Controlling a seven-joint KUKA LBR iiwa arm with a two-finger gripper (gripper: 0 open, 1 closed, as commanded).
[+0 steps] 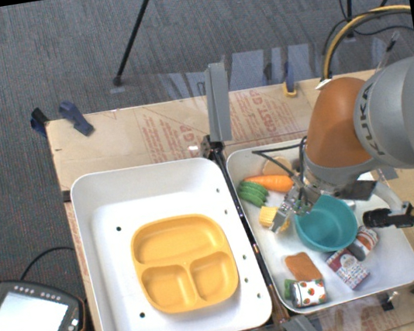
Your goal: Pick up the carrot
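The gripper [291, 206], finger spread unreadable, hovers at the carrot's [277, 182] 5 o'clock; it should shift toward 11 o'clock, straddling the orange body.

You have two shallow white bins side by side on a cardboard-covered bench [146, 131]. The left bin [97, 211] holds a yellow three-compartment plastic tray [184, 263]. The right bin [400, 262] holds a teal plastic bowl [329, 227], a small yellow block [268, 216], a brown slab [303, 266] — and two printed packets near its front edge.
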